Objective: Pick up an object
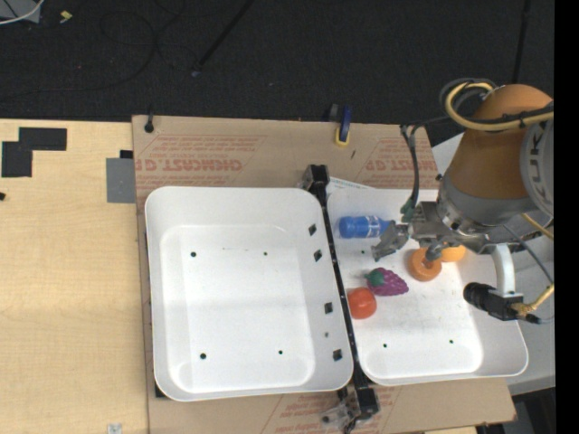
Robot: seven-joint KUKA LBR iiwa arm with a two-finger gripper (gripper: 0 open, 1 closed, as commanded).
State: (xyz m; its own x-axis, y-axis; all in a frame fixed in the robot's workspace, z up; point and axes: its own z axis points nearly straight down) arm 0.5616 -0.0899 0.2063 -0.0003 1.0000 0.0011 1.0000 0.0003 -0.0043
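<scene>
Nearest the camera: a black clamp (355, 403) at the near end of the divider where the two bins meet.

Count: two white bins. Left bin (163, 287) holds nothing, just small dark dots on its floor. Right bin (507, 355) holds four objects, all in its far half:
- 1 blue bottle (361, 227), lying on its side near the far-left corner
- 1 purple grape-like piece (390, 282), mid-bin
- 1 red ball-like piece (362, 304), just beside the left wall, nearer than the purple one
- 1 orange piece (425, 264), right of the purple one, partly under the arm

Gripper (393, 242) sits low over the right bin, between the blue bottle and the purple piece. Fingers look spread apart, nothing between them. Exact gap is hard to read.

Room: near half of the right bin is bare floor, open. Red piece is tight to the divider wall. Blue bottle is near the far rim. Purple piece has space on its near side. Arm body (493, 165) covers the bin's far-right corner.
</scene>
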